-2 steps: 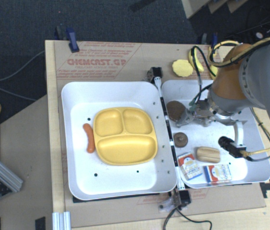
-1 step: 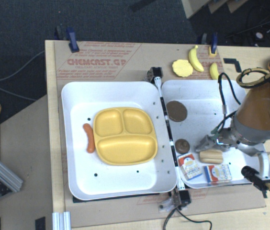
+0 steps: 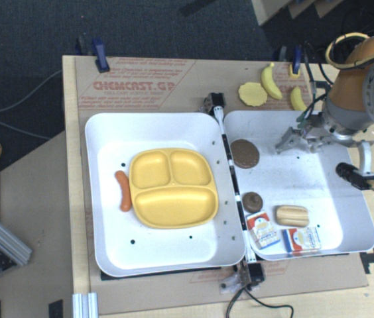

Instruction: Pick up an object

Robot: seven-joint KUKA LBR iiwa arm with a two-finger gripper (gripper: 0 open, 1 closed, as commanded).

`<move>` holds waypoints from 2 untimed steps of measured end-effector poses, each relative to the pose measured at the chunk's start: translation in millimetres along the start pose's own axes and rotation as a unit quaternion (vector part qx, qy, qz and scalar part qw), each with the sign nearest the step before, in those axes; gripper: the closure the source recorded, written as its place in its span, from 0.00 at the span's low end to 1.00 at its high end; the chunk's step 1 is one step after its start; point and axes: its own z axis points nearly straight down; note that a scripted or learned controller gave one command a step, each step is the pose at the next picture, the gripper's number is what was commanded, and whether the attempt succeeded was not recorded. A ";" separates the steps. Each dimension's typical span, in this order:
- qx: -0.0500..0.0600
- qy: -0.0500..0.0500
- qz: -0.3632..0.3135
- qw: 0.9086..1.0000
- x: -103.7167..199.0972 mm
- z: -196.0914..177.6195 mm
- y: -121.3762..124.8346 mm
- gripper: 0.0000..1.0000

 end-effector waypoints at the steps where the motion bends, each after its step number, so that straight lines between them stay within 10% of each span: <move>1: 0.013 0.006 0.003 1.000 50.3 0.9 -140.2 0.00; 2: 0.003 0.003 -0.001 1.000 86.6 0.3 -67.8 0.00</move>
